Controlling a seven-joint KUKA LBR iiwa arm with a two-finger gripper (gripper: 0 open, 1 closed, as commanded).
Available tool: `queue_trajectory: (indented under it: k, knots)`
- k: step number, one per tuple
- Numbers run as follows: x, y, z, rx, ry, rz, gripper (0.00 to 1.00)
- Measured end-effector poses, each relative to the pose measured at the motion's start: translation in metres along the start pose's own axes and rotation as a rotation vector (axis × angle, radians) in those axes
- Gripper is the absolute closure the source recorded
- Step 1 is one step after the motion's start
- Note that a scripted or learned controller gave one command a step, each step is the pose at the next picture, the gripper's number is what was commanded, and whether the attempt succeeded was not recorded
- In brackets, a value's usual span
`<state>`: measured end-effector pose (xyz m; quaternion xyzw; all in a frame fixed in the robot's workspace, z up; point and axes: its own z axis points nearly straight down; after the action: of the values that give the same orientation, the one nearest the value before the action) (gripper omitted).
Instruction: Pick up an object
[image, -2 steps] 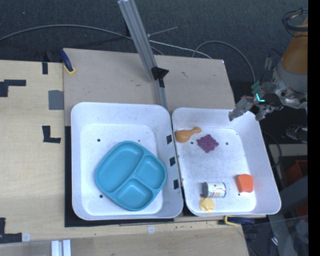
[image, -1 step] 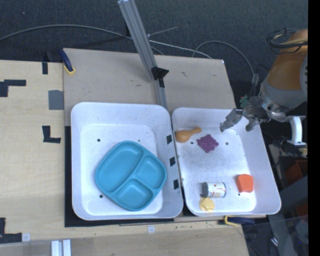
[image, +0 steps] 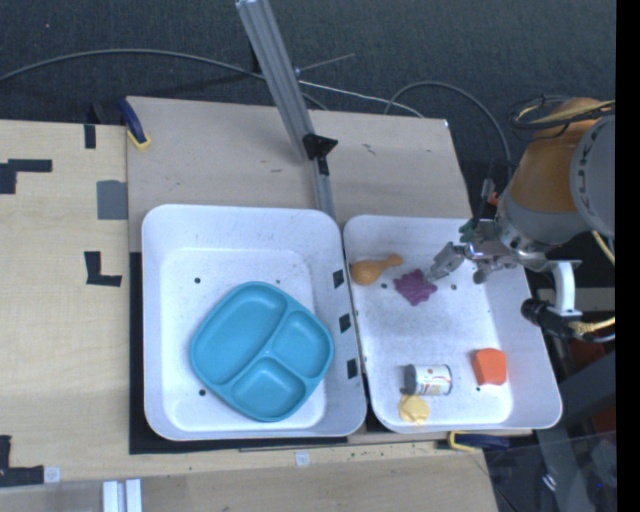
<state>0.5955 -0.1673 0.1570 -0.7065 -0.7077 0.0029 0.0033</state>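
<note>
One small can (image: 428, 380), label unreadable.

The grey KUKA arm (image: 560, 190) is reaching in from the right, its orange band sitting above the wrist. Its gripper (image: 462, 264) is hanging low over the far part of the right bin (image: 535, 400), fingers (image: 443, 262) spread apart and holding nothing.

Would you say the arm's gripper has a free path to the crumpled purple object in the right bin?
Probably yes. The gripper sits just right of the crumpled purple object, nothing lies between them, and the orange pear-shaped toy lies apart on its far side.
</note>
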Motion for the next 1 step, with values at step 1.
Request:
queue_trajectory:
  k: [1]
  knots:
    - [0.0019,0.0064,0.0473,-0.002,-0.001,-0.001,0.0]
